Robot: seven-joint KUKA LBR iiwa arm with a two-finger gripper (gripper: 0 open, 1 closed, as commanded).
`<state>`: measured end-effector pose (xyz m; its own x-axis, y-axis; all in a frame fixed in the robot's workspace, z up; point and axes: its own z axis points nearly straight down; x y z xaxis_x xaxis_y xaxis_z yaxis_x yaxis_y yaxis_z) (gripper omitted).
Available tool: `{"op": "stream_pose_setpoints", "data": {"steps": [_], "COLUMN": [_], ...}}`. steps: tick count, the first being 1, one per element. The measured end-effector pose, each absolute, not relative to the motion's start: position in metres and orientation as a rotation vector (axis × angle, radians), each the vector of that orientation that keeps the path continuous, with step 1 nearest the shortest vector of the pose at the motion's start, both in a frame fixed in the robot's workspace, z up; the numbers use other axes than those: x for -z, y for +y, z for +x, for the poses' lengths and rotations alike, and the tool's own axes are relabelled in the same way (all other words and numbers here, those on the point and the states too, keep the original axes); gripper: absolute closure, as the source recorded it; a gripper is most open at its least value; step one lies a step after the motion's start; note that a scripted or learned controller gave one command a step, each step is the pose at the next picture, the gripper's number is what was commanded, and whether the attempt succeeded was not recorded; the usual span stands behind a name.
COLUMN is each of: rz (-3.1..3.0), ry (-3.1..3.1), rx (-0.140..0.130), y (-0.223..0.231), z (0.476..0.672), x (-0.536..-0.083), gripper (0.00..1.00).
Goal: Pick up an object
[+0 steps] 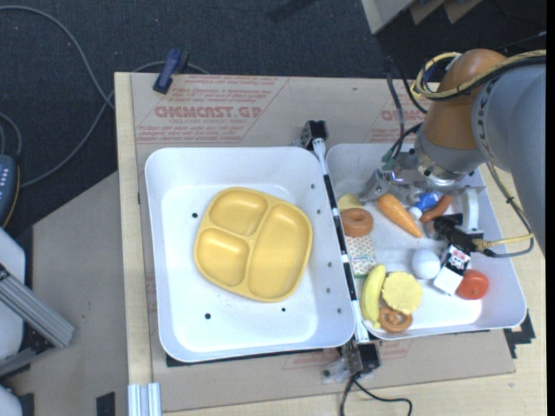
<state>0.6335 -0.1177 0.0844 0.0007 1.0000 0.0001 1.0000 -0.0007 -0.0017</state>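
Left bin (173, 232): yellow divided plate (253, 243). Right bin (499, 306): carrot (400, 214), donut (356, 222), banana (374, 291), tomato (472, 285), white ball (425, 263). My gripper (434, 199) sits beside the carrot; finger state: cannot tell.

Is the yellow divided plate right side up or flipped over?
Right side up. The yellow plate lies in the left bin with its three compartments facing up, and nothing sits in them.
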Motion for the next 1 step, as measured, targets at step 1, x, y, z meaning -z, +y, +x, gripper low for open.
{"op": "stream_pose_setpoints", "data": {"steps": [1], "rz": [-2.223], "ry": [-2.220], "rx": [0.001], "y": [-0.1172], "z": [0.6342], "x": [-0.0949], "gripper": [1.00]}}
